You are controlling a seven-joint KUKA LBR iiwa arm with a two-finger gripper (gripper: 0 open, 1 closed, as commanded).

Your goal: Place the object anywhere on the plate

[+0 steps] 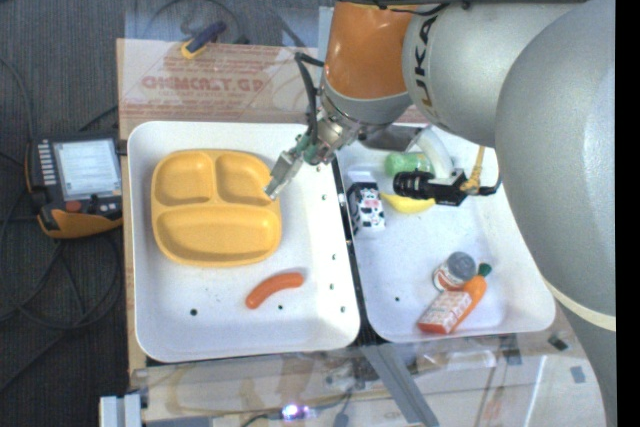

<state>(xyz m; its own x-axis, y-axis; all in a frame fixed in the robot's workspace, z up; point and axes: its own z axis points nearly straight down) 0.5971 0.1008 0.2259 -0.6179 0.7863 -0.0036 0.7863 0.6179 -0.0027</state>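
Note:
A yellow plate (215,233) with three compartments lies in the left bin (170,325). An orange sausage-shaped object (273,289) rests on the bin floor just below the plate's lower right corner, apart from it. My gripper (278,179) hangs over the plate's upper right edge, pointing down and to the left, well above the orange object. Nothing shows at its tip.
The right bin (400,315) holds a small black-and-white toy (368,208), a yellow banana shape (405,204), a green piece (404,162), a grey round lid (460,266) and an orange carrot on a red-and-white pack (452,305). The arm's big body covers the upper right.

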